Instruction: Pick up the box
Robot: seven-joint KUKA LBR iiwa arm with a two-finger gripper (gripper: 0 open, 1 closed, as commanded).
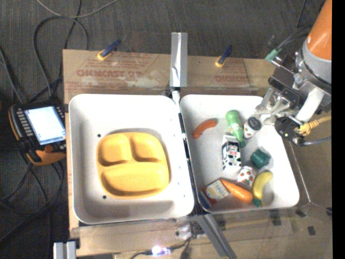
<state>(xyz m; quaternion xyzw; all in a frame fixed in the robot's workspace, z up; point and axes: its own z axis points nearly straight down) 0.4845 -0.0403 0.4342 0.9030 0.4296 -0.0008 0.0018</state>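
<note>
Flat in the right bin (pixel 280 193), the box (pixel 231 153) shows black-and-white print; whether the fingers (pixel 268 106) are parted, I cannot tell.

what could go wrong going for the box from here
The box lies at the right bin's front edge with the carrot across it, so the gripper could well catch the carrot instead. The gripper is at the far rim, with the green bottle and other items crowded between.

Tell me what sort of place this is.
Probably a robotics lab bench for pick-and-place trials: two white bins of toy food, a handheld control pendant on the floor, and loose cables on carpet.
</note>
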